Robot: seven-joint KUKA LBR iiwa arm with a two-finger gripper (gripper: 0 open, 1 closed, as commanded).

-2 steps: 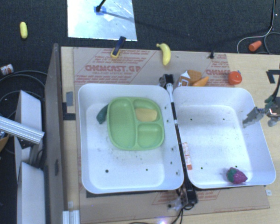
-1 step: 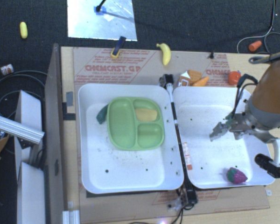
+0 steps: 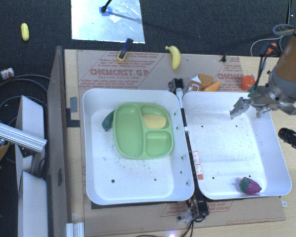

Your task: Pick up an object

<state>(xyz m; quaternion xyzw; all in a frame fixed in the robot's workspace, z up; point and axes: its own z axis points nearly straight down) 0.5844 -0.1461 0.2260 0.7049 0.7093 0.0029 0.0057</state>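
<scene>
Two shallow white plastic bins side by side on a brown cardboard-covered surface (image 3: pixel 138 72) printed with red lettering. Left bin (image 3: pixel 101 181): pale green three-compartment plastic tray (image 3: pixel 133 137) lying flat, a yellow block-like item (image 3: pixel 154 121) in its upper right compartment, a dark green object (image 3: pixel 107 121) tucked against the tray's left edge. Right bin (image 3: pixel 227 147): a small strawberry-shaped toy, magenta with a green top (image 3: pixel 249 185), near the front right corner, well apart from the gripper.

Grey two-finger gripper (image 3: pixel 250 106) over the right bin's upper right part, hanging from the grey arm with the orange band (image 3: pixel 291 63). Fingers apparently spread, nothing between them, though the blur leaves this uncertain.

Beyond the bins on the surface: yellow plastic banana (image 3: pixel 174 56), orange carrot-like toy (image 3: pixel 210 85), red-orange round toy (image 3: pixel 247 82), yellow-and-blue clamp (image 3: pixel 124 51).

Dark carpeted floor (image 3: pixel 34 9) around the surface. On it a shiny square metal sheet (image 3: pixel 107 13), a small yellow object (image 3: pixel 24 31), black cables (image 3: pixel 15 95) at left.
</scene>
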